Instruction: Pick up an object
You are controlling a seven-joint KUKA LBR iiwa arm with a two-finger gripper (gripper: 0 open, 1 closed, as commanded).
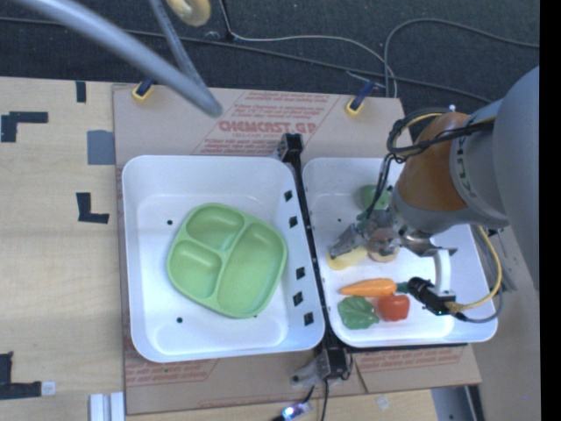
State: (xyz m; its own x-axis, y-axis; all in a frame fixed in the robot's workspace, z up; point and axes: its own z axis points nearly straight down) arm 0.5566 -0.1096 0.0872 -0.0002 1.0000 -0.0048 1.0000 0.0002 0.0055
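An orange plastic carrot (368,287) is seen lying flat near the right bin's front edge; a red plastic pepper (395,307) and green leafy piece (357,312) lie just beside it.

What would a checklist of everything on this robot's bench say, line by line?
Surface: two shallow white bins side by side, left bin and right bin, on a brown cardboard sheet over a pale wooden bench.
Job's things: orange plastic carrot, red plastic chunk, green plastic leaf, pale yellow plastic piece, all in the right bin.
Clutter: light green divided plastic plate in the left bin.
Grippers: end effector low in the right bin, by the yellow piece; fingers unclear.
Cables: thin black cable across the dark floor.
Surroundings: black tape marks on the bench.
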